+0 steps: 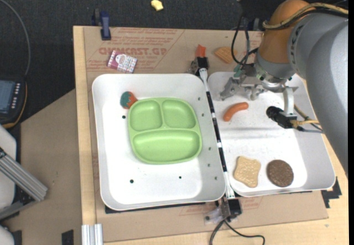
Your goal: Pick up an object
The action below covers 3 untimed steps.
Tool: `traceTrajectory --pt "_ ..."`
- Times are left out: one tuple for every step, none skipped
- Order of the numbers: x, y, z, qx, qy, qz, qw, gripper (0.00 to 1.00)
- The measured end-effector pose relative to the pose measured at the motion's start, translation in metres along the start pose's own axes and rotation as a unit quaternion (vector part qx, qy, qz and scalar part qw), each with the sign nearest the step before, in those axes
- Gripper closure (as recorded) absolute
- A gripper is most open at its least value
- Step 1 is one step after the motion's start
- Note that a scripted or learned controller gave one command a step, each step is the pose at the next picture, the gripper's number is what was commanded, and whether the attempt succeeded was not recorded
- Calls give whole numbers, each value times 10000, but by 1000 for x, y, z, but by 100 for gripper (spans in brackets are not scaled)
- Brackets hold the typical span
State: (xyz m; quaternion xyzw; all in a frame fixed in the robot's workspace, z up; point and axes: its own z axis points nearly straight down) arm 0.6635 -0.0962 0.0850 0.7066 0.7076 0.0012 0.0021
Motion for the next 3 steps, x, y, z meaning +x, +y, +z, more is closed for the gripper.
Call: traceTrajectory --pt "-3 -13 0 31 5 8 10000 0" --pt "-1 4 0 2 2 3 10000 0" --pt "-8 -10 0 34 5 10 10000 0"
